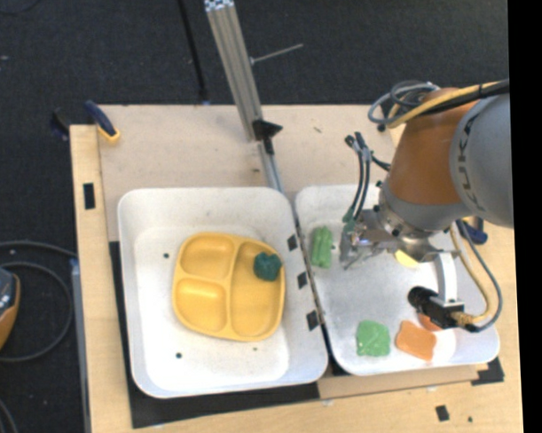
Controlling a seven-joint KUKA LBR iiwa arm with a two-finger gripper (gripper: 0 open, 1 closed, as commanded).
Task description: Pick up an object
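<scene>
Nearest, a green block [374, 338] and an orange block [415, 339] are lying loose in the right bin [343, 360]. Farther, the gripper [352, 253] is hovering low just right of a green cylinder [321, 248], likely the target; finger state: cannot tell. A yellow tray [222, 291] is sitting in the left bin [148, 260].

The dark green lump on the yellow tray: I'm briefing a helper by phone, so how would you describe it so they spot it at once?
Start at the left white bin, which holds a yellow divided tray. The dark green lump sits in the tray's upper right compartment, near the edge facing the other bin. It is darker and rounder than the two lighter green pieces, which both lie in the right bin.
</scene>
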